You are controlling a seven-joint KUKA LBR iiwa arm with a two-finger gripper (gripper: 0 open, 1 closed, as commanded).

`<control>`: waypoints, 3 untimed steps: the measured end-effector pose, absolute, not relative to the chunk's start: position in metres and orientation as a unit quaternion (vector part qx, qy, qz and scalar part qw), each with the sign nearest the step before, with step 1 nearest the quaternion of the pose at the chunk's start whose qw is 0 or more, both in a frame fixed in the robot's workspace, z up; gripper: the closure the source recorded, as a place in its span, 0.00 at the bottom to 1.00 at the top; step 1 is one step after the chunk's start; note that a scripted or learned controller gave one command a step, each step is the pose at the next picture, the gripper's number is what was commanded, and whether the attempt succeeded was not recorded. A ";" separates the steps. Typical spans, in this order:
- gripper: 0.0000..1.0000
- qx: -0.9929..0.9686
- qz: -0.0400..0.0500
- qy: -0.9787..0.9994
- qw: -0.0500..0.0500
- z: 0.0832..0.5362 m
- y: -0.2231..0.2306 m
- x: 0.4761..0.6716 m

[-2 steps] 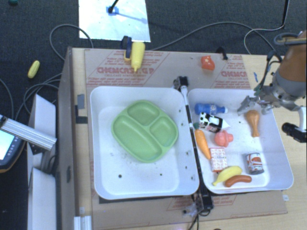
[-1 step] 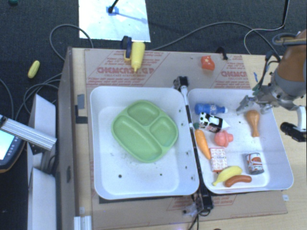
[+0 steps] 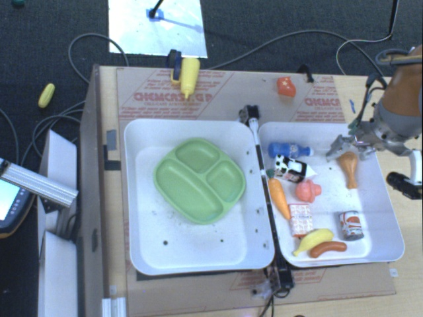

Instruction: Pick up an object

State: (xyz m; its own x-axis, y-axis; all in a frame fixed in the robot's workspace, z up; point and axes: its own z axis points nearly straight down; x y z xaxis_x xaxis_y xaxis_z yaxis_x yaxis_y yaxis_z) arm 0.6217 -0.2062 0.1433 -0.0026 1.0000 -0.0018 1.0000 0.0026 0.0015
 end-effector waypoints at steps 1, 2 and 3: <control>0.00 0.706 0.001 0.708 0.001 0.151 -0.206 0.624; 0.00 0.706 0.000 0.708 0.001 0.147 -0.206 0.615; 0.00 0.706 0.001 0.708 0.001 0.153 -0.206 0.622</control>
